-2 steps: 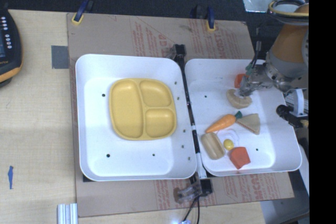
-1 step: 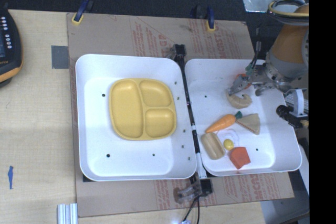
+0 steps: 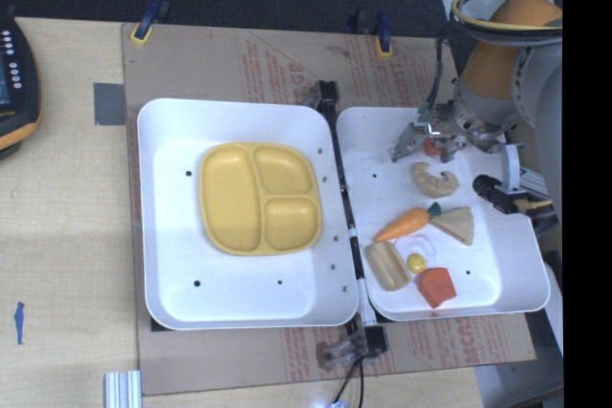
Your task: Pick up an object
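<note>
Right white bin (image 3: 535, 287), near edge: red block (image 3: 436, 286), tan bread-roll piece (image 3: 386, 265), small yellow ball on a white disc (image 3: 416, 261). Mid-bin: orange plastic carrot (image 3: 404, 224), beige wedge (image 3: 456, 225). Toward the far edge: pale curved cashew-shaped piece (image 3: 433, 179). Gripper (image 3: 430, 142) low at the far edge, fingers' state cannot be told. Left white bin (image 3: 172, 296) holds a yellow three-compartment plate (image 3: 258, 198), centred.
</note>
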